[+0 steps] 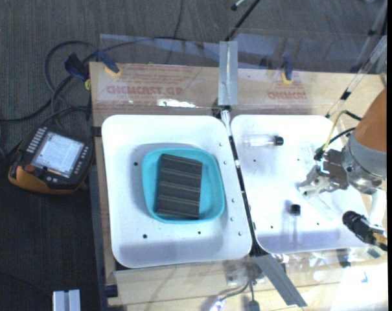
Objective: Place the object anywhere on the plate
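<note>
1. Dark carpet, cables, a handheld controller [52,157] left of the bench.
2. Left bin [118,238]: blue plate [148,199] already bearing a dark ribbed block [179,186].
3. Right bin [273,235]: clear tube [260,140], second clear tube [293,222], both well apart from the plate.
4. Gripper [317,183] low at the right; finger state unreadable.
5. Risk: a clear tube rolling from a weak pinch.

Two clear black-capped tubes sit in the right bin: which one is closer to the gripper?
The lower tube, lying near the bin's front, its cap pointing away from the camera. It lies just below-left of the gripper; the other tube lies crosswise by the far rim.
</note>
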You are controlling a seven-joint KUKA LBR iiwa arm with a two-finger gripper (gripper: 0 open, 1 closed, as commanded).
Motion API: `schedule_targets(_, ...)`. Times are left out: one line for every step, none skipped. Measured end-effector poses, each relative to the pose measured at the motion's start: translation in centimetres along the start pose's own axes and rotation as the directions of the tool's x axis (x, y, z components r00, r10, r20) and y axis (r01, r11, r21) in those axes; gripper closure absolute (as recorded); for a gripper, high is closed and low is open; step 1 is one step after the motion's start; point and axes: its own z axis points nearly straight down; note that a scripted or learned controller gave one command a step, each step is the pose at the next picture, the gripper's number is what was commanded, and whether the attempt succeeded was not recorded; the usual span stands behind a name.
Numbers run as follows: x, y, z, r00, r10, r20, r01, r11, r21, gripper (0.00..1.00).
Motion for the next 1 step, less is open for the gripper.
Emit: schedule_targets(0.00, 0.00, 0.00, 1.000, 0.000, 0.000, 0.000, 1.000, 0.000, 0.00)
